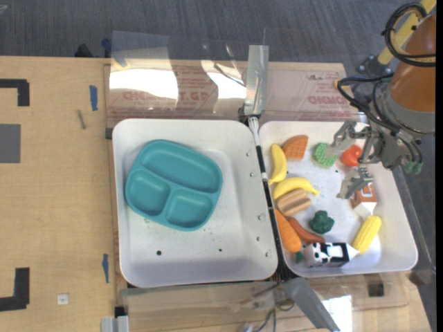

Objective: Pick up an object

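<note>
Your left bin [138, 254] holds a teal divided plate [173, 184], lying flat. Your right bin [405, 251] is crowded with toy food: two bananas [284, 175], a waffle piece [296, 146], a green leafy piece [323, 154], a red tomato [350, 155], a hot dog [293, 201], a carrot [289, 234], broccoli [321, 221], corn [367, 233] and a black-and-white cow [327, 253]. The arm reaches in from the right, its gripper [360, 163] hanging over the tomato and an orange-and-white piece [365, 197]. You cannot tell from here how wide the pincer stands, and nothing shows between its fingers.
</note>
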Available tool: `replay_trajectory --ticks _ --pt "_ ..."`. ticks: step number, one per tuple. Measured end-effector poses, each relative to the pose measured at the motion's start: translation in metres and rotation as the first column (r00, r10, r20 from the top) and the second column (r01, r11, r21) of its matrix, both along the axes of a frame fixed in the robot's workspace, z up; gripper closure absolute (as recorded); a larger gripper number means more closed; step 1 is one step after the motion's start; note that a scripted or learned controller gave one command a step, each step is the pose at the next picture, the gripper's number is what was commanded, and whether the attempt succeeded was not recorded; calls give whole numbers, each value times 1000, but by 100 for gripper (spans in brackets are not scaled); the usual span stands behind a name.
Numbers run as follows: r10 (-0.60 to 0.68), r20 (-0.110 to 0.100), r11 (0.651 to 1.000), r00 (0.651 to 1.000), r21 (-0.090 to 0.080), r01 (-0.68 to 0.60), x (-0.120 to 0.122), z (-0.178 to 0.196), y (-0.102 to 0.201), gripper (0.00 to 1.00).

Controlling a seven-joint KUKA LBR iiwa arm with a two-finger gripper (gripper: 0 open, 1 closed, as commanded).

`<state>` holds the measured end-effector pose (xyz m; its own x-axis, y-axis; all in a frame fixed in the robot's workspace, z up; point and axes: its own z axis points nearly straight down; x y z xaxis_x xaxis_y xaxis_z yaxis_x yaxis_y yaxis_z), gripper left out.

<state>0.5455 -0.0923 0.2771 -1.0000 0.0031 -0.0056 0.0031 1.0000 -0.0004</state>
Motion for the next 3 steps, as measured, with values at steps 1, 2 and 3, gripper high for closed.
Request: replay_trajectory --ticks 1,2,3 --pt "154 -9 988 988 2 -154 22 -91 -75 0" --pt "229 -9 973 973 4 -229 32 -176 -132 0" --pt "182 5 983 983 -3 -182 -16 -188 -128 0"
